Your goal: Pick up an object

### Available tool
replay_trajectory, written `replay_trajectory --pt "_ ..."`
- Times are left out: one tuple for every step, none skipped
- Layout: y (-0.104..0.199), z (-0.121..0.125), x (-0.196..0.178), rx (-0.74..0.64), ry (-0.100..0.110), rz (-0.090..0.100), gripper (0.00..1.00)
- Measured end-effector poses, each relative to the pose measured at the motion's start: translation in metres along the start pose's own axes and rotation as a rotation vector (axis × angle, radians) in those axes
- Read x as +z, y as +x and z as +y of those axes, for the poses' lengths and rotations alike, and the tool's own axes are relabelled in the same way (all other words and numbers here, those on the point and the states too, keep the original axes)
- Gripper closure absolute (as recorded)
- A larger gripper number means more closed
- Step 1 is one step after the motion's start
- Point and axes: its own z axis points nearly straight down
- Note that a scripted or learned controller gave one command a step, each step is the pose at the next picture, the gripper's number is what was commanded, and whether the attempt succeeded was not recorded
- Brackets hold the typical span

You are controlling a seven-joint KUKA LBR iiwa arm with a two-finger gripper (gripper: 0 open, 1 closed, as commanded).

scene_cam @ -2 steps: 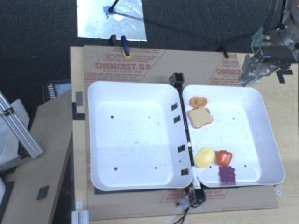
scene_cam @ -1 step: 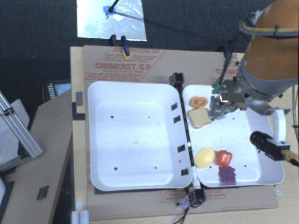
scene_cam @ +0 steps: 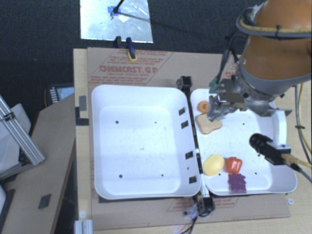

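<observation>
Gripper (scene_cam: 214,115) hangs over beige toy bread slice (scene_cam: 208,126) near right bin (scene_cam: 282,179) left wall; jaws' state unclear. Slice looks light, stiff, flat: grip across thin edges.

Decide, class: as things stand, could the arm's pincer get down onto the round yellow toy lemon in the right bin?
Probably yes. The round yellow toy lemon lies uncovered near the bin's left wall, with the red toy pepper close beside it. The pincer hangs above the tan bread-shaped piece, and nothing stands between.

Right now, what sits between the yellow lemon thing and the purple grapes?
In the camera view, a small red pepper sits between the yellow lemon and purple grapes.
</observation>
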Motion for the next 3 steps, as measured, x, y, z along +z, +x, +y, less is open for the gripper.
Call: replay_trajectory --pt "0.018 0.001 -0.135 0.000 -0.016 0.003 1.00" --pt "0.040 0.000 -0.143 0.001 -0.001 0.001 1.00" --pt "0.035 0.000 -0.142 0.007 0.000 0.000 1.00"
